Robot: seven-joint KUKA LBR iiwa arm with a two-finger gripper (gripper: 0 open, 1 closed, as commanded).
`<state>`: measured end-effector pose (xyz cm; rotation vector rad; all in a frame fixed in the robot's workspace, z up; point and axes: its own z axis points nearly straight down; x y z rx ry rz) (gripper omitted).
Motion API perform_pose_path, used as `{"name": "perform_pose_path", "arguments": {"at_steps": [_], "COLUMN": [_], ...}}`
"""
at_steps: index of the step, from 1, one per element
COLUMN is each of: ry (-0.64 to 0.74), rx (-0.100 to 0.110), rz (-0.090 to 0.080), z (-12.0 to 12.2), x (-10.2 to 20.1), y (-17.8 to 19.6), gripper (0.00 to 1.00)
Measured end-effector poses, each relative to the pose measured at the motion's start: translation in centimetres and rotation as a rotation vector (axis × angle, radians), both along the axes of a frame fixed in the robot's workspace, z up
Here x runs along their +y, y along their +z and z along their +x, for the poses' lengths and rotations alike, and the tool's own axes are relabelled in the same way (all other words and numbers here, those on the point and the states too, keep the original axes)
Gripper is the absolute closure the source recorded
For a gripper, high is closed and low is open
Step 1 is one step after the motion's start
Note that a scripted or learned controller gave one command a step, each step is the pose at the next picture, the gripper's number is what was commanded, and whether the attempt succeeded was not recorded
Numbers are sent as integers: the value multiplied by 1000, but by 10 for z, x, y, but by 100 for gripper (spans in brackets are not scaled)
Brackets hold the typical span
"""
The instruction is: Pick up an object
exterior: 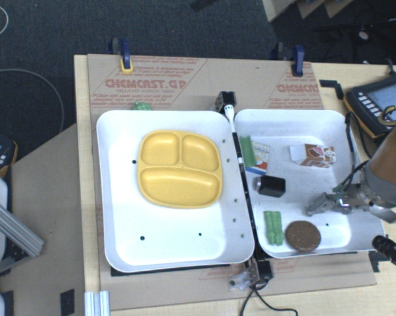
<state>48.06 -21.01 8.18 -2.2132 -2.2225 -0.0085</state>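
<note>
Tabletop: you see a pale brown board printed with red lettering, held by two blue-and-yellow clamps at its far edge; its right end is cut off.
Left bin: the shallow white plastic bin carries a yellow three-compartment plate toward its far half.
Right bin: the second shallow white bin touches the left one along a dark seam; its near right corner is hidden under the arm.
Arm: the grey arm with its orange band enters from your right, mostly cut off by the frame edge.
Claw: the metal claw sits low over the right bin's near right part, pointing left. You cannot tell how its fingers stand; they blur into one grey shape, nothing visibly between them.
Brown disc: a round flat brown object lies near the front wall, just beside the claw tip and apart from it.
Black block: a small black box lies mid-bin.
Green pieces: one green strip lies left of the disc; another green stick lies along the seam.
Packets: a white-and-brown wrapper lies far right; its print is unreadable.
</note>
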Motion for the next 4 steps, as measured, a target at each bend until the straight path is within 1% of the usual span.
{"name": "perform_pose_path", "arguments": {"at_steps": [1, 2, 3, 4], "ry": [-3, 2, 12, -9], "rx": [-18, 13, -10, 4], "rz": [-16, 1, -2, -8], "z": [2, -2, 1, -2], "x": [-16, 74, 195, 140], "y": [158, 22, 124, 102], "gripper": [0, 0, 0, 0]}}
